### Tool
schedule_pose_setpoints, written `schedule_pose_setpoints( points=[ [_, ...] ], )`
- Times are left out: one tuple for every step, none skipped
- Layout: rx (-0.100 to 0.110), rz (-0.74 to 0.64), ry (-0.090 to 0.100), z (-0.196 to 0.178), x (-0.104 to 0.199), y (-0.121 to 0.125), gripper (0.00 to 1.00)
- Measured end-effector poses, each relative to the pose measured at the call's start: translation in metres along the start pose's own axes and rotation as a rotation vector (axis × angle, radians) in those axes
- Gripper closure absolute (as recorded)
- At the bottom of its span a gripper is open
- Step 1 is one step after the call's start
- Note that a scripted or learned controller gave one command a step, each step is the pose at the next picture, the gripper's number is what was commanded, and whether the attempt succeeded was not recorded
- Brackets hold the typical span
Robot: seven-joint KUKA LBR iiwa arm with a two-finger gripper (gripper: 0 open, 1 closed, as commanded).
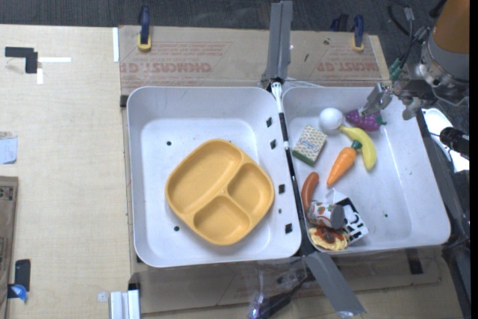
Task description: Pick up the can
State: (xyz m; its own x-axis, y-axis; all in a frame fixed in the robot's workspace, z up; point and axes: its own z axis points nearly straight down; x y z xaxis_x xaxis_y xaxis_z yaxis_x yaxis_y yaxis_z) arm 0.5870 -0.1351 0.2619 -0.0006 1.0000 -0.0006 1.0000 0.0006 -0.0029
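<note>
We see a yellow tray (219, 193) in the left bin (142, 160). In the right bin (418, 183), a sausage (309, 189) touches the can (328, 224), crumpled on its side in the front left corner. The gripper (392, 96) hovers open above the grapes (364, 119).

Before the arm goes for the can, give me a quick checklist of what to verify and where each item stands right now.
1. Can located: ok, the can lies tipped at the right bin's front left corner.
2. Hand over the can: not ok, the hand sits at the bin's back, by the purple grapes.
3. Hand free of objects: cannot tell.
4. Room around the can: not ok, a sausage and a black-and-white packet crowd it.
5. Path to the can: not ok, the carrot and banana lie between.
</note>
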Motion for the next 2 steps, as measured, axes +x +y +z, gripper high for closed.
schedule_pose_setpoints(
  points=[
    [-0.003,-0.199,-0.002,-0.038,0.032,0.035,0.0],
    [-0.001,-0.228,-0.001,0.037,-0.056,-0.027,0.0]
  ],
)
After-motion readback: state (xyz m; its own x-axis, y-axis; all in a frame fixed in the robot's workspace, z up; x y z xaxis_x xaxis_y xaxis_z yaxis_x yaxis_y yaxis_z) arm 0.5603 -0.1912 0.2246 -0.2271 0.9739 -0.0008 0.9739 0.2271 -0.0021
